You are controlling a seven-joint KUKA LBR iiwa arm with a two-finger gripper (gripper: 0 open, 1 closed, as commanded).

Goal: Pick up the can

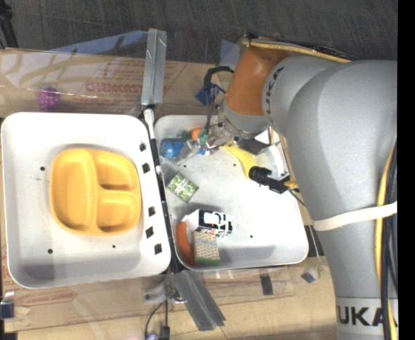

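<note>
A small blue cylinder (171,148), which looks like the can, lies on its side in the back left corner of the right bin (264,243). My gripper (202,142) is low in the back of that bin, just right of the blue cylinder and close to it. The grey arm with its orange band (248,83) reaches in from the right and hides the bin's back right corner. Small green and orange bits show at the gripper's tip, too blurred to name.
The right bin also holds a green-and-white packet (182,187), a black-and-white item (214,221), an orange-red rounded thing (184,238) beside a patterned box (206,247), and a yellow thing (244,161). A yellow divided tray (94,188) sits in the left bin (23,253).
</note>
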